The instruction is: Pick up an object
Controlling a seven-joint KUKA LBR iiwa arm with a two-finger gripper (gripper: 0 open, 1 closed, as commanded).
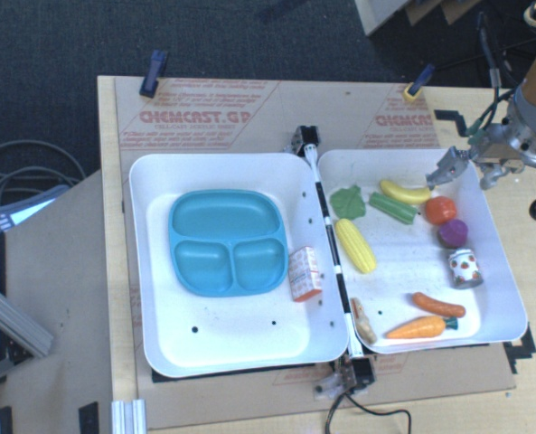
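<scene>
From where I stood, the gripper (467, 163) hung over the upper right corner of the right bin (507, 274), at about two o'clock in the camera view, its two fingers spread apart with nothing between them. Just below it, toward seven o'clock, lay a yellow banana (404, 191) and a red tomato (440, 210), with a purple plum (453, 233) beneath that. A green pepper (391, 208) and a leafy green piece (347, 202) sat at the bin's ten o'clock side, a corn cob (354, 245) below them. A small printed can (465, 268) rested near three o'clock, and two carrots (423, 318) lay at six o'clock. The left bin (150, 242) held a blue divided plate (228, 241) and a small carton (305, 273) at its right edge.
</scene>
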